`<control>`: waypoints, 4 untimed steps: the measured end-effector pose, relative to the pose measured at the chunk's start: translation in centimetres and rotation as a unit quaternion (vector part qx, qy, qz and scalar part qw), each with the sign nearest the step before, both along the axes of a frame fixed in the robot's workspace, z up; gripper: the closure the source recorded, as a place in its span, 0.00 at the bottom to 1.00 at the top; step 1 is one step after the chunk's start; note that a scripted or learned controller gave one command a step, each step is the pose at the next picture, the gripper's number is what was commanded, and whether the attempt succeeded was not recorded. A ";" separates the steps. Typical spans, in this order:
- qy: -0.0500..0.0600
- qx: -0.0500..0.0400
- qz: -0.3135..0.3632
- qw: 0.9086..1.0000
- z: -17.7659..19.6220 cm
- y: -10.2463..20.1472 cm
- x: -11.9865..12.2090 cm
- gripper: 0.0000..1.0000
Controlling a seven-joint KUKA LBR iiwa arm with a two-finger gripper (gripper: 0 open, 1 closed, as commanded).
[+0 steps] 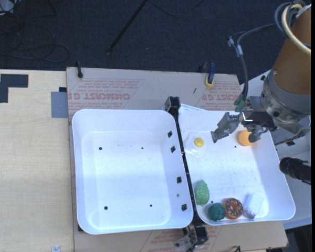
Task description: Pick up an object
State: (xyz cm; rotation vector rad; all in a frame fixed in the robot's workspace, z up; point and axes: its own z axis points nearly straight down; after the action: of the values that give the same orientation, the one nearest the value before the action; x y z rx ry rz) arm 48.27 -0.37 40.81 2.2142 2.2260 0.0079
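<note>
Camera view, target: I take the orange ball (pixel 245 138) in the right bin (pixel 283 193), far side, as my object
Gripper: gripper (pixel 236 130) hangs with fingers spread apart, nothing between them; ball sits just beside the right-hand finger
Approach: I'd centre both fingers over the ball, descend straight, then close
Others: yellow piece (pixel 199 142), green lump (pixel 201 192), teal ball (pixel 216 212), doughnut (pixel 232 208), pale item (pixel 254 203)
Unclear: fingertip height above the floor; the pale item's form

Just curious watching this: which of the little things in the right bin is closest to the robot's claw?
The orange ball, beside the gripper near the bin's far edge. The yellow ball lies farther left; the rest cluster at the near edge.
</note>
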 end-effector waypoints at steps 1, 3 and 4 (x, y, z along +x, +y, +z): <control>0.012 -0.001 -0.003 1.000 -18.4 1.1 -1.0 0.00; 0.001 0.000 0.000 1.000 3.0 10.2 -0.9 0.00; 0.003 -0.005 -0.009 1.000 2.4 -13.5 10.0 0.00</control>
State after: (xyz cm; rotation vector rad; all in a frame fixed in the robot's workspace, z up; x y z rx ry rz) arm 58.26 -13.88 43.20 2.2325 2.2038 -0.0100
